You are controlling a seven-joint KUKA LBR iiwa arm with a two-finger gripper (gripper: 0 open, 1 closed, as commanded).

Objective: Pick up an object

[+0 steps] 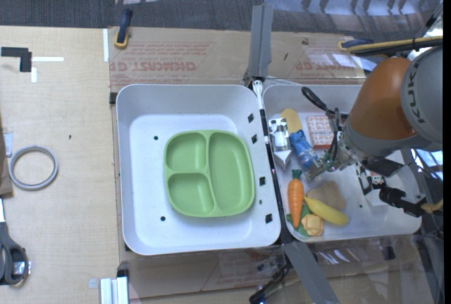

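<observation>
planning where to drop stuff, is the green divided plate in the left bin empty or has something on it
Empty. The green plate lies flat in the left bin, and all three of its compartments show bare green.

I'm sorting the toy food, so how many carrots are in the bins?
1. The carrot lies in the right bin, near its left wall, just left of the banana. The arm covers part of that bin, so another could be hidden.
</observation>
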